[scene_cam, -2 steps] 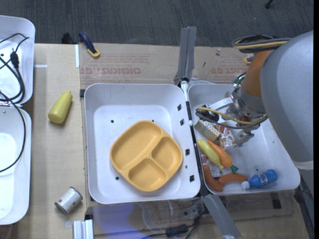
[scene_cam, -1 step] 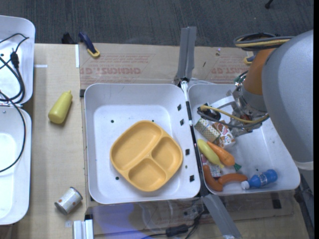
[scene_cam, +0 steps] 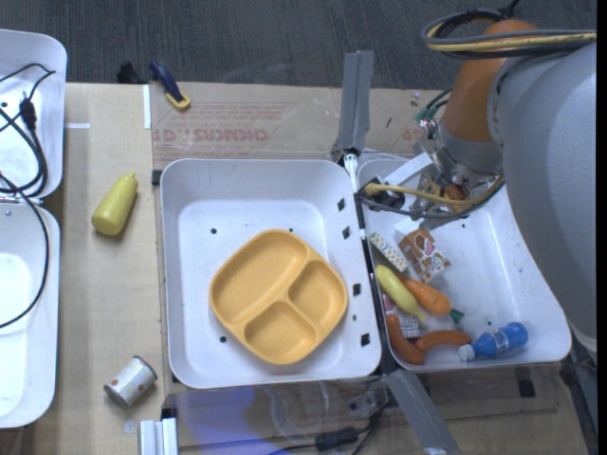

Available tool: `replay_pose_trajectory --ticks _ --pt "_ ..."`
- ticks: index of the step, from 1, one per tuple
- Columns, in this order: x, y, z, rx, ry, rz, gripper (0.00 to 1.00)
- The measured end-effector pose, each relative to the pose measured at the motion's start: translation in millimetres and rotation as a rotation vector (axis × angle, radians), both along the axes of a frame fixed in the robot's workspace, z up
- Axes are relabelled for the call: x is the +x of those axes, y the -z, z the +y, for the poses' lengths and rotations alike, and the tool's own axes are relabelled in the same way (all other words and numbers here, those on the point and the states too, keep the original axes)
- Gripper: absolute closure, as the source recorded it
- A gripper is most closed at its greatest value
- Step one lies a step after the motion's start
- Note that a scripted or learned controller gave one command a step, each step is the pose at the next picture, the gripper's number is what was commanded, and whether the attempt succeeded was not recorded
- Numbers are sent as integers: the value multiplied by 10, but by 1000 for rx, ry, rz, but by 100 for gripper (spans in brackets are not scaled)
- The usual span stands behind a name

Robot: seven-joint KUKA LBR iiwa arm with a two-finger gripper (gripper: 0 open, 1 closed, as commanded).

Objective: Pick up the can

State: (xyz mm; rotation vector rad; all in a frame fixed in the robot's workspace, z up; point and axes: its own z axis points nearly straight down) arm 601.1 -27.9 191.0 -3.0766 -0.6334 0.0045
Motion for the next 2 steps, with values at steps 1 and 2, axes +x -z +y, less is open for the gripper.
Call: replay_pose_trajectory --ticks 1,2 --pt "-471 -542 447 -1 124 0 100" --pt "-992 -556 845 -2 207 1 100"
